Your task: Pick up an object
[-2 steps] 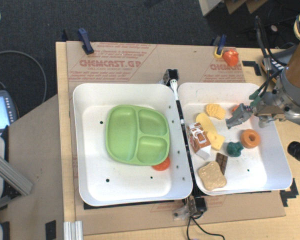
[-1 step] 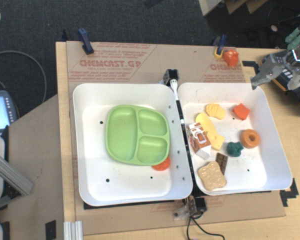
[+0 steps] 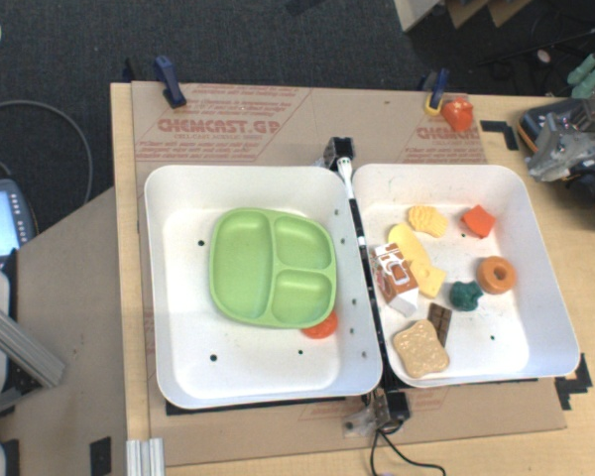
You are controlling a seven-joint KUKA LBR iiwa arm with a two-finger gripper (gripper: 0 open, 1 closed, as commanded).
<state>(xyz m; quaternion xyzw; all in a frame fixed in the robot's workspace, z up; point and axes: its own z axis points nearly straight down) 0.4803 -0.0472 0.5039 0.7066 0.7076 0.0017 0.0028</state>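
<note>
Toy foods lie scattered in the right bin (image 3: 545, 296): an orange cube (image 3: 478, 221), a doughnut (image 3: 496, 275), a green piece (image 3: 464, 294), a toast slice (image 3: 419, 349). At the frame's right edge sits the gripper (image 3: 560, 147), its grasp impossible to tell. The left bin (image 3: 169, 296) holds a green divided plate (image 3: 274, 267).

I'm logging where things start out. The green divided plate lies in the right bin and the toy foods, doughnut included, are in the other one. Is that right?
Not quite. The camera view shows the green divided plate lying in the left bin, not the right one. The toy foods, including the doughnut, are in the other bin, the right bin.
</note>
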